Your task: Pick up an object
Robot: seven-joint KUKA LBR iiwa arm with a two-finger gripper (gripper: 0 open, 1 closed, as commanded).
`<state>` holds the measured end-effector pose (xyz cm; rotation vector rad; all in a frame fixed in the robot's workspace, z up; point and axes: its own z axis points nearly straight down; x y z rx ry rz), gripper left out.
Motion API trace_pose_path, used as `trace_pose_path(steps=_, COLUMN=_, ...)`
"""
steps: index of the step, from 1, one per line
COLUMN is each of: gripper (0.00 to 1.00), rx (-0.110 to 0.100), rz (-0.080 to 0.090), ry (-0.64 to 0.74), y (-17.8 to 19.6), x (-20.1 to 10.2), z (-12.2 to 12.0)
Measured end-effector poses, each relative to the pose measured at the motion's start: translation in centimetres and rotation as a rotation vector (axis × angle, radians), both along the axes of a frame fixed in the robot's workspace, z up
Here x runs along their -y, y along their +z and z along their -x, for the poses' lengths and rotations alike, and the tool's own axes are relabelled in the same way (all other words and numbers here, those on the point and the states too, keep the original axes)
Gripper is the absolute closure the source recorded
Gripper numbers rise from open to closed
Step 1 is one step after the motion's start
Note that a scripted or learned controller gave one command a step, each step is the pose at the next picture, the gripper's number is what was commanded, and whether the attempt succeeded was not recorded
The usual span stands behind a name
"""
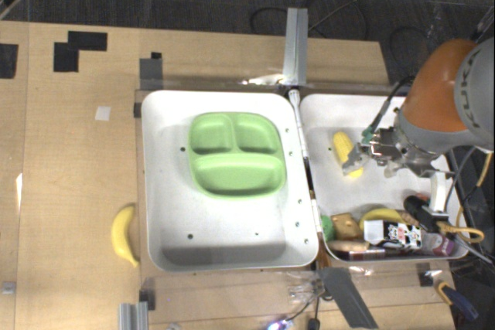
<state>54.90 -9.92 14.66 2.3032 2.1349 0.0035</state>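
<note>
A yellow corn-like object (342, 146) lies in the upper middle of the right bin (332, 108). My gripper (362, 154) is low over the bin, right beside the object's right side and overlapping its lower end. The orange band of the arm (435, 100) is above and to the right of it. Along the right bin's front wall there is a pile: a banana (384, 215), a brown lump (346, 226), a white box with black print (392, 233) and a dark pen-like thing (425, 214).
The left bin (158, 189) holds a green divided plate (234, 153). A second banana (124, 234) lies on the wooden bench left of that bin. A metal post (295, 46) stands behind the wall between the bins.
</note>
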Motion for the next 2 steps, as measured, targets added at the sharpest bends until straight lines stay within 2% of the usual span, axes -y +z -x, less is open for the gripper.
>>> trace_pose_path(steps=1, gripper=0.00, rx=0.010, rz=0.003, ry=0.212, y=-5.7, x=-1.2, z=-6.6)
trace_pose_path(steps=2, gripper=1.00, rx=0.017, rz=0.000, ry=0.214, y=-4.4, x=-1.4, z=-6.8)
